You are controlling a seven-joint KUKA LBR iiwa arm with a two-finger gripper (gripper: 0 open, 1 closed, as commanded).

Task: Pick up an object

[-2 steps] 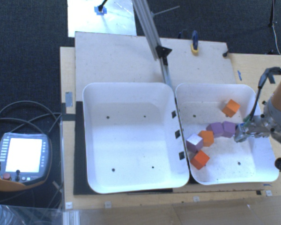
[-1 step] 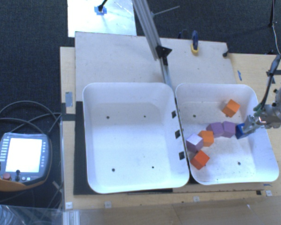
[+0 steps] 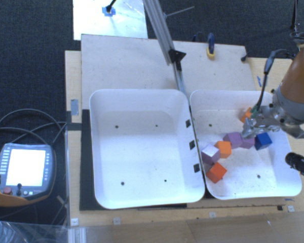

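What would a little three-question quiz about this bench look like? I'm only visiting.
1. True or false: the blocks lie in the right bin.
2. Which block lies nearest the gripper? A) blue block B) white-topped block C) orange block
3. What colour is the band on the arm?

Key: 1 true; 2 A; 3 orange.

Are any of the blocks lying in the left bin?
No: the blue block, orange blocks and purple blocks all lie in the right bin, near the gripper.
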